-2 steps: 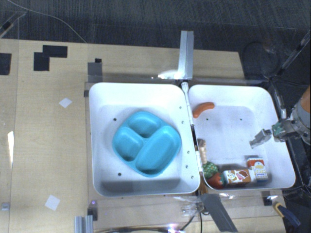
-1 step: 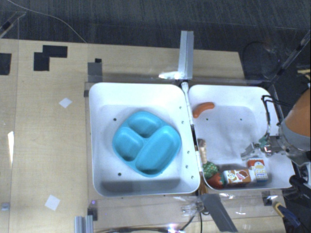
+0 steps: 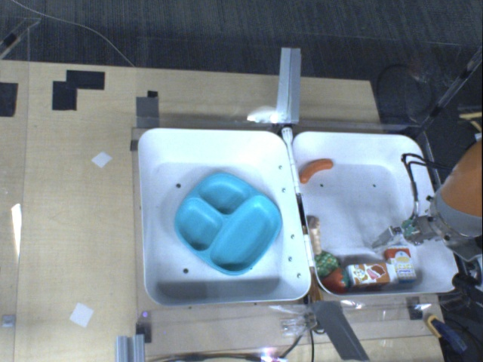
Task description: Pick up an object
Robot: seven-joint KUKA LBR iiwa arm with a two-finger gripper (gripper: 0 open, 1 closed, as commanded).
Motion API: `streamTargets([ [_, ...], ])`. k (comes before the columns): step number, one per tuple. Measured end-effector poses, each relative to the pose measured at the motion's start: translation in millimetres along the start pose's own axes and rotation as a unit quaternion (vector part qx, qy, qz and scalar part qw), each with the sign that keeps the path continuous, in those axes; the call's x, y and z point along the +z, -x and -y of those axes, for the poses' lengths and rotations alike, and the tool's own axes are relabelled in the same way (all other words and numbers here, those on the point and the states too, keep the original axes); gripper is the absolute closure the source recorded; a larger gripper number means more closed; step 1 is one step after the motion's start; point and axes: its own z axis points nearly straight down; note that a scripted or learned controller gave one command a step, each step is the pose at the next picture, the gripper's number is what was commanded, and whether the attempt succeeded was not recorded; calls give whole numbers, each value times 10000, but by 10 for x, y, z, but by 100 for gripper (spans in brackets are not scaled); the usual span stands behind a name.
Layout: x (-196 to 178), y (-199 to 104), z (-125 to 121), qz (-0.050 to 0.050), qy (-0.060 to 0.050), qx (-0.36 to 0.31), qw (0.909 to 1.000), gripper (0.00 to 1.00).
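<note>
1. White plastic makes up the two shallow bins set side by side: the left bin [image 3: 151, 277] and the right bin [image 3: 355, 149].
2. Grey arm [image 3: 464, 202] with its orange band reaches in from the right, over the right bin's right side.
3. Blue compartment tray [image 3: 228, 222] lies in the middle of the left bin, well apart from the arm.
4. Small carton [image 3: 377, 274] lies on its side along the right bin's near wall, with a strawberry-like piece and a green piece just beside its left end.
5. Orange sausage-shaped toy [image 3: 315, 169] rests near the far left corner of the right bin.
6. The gripper [image 3: 400, 236] hangs low just above the carton; whether its claw is spread or closed I cannot tell.
7. Judging by this, no object is lifted yet: the grasp and the raise both remain.
</note>
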Motion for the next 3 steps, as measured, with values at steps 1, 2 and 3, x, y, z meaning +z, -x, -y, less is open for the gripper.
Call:
streamTargets([
  [1,0,2,-2,3,3,1,10000,0],
  [2,-208,-1004,-194,-13,-23,-1097,9940,0],
  [3,-4,-197,-99,25,17,-1283,9917,0],
])
